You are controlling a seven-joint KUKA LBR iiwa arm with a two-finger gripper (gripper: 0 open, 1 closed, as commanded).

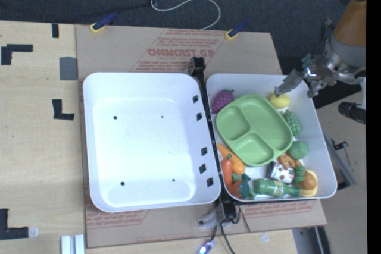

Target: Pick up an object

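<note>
The right bin [326, 154] holds a heap of toy food. A green divided plate [255, 131] lies tilted on top of the heap. Around it are purple grapes [222, 98], a yellow lemon [280, 100], a green ridged vegetable [292, 122], an orange carrot [230, 165], a green bottle [271, 188] and a white can [282, 173]. My gripper [296, 91] hangs over the bin's far right corner, just above the lemon. It is open, with one fingertip [281, 90] near the lemon and nothing between its fingers.
The left bin [95, 128] stands beside the right one, and a black divider with clips [203, 128] runs between them. Both rest on a cardboard sheet [172, 50]. A white cable [178, 6] lies on the dark floor behind.
</note>
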